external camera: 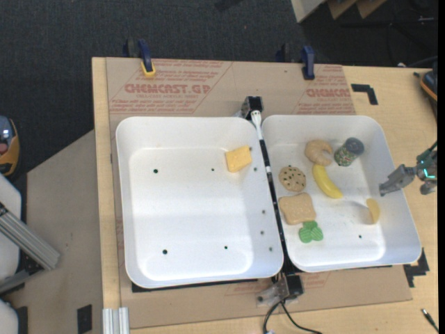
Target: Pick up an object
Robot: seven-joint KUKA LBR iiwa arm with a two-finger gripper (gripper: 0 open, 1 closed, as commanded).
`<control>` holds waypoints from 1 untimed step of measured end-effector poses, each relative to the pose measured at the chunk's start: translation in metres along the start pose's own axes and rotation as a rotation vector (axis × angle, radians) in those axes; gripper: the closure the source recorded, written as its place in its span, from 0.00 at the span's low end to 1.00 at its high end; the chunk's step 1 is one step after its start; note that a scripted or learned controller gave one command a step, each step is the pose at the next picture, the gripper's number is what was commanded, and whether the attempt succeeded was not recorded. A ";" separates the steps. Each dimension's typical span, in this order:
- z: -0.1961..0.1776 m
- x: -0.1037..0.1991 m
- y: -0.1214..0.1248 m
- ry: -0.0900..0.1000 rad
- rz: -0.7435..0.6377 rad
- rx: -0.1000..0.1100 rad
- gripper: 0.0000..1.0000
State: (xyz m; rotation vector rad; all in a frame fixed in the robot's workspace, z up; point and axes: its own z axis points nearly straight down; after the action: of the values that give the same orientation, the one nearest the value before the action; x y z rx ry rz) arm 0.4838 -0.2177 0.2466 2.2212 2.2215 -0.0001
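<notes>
Currently: gripper [398,181] hanging over right bin [396,252] edge | finger gap: can't tell | gripping nothing visible | yellow piece [373,211] sitting near, apart

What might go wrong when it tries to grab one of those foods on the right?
The food is crowded: the cookie, banana and toast lie close together, so the tool might nudge a neighbour or catch two. The small yellow piece nearest it lies flat and could slip away. The tool sits at the right bin's rim and might bump it.
</notes>
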 end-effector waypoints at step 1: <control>0.155 -0.002 -0.008 0.010 -0.002 0.012 0.00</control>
State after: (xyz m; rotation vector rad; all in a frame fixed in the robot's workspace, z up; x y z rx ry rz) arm 0.4761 -0.2198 0.0920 2.2301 2.2345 -0.0028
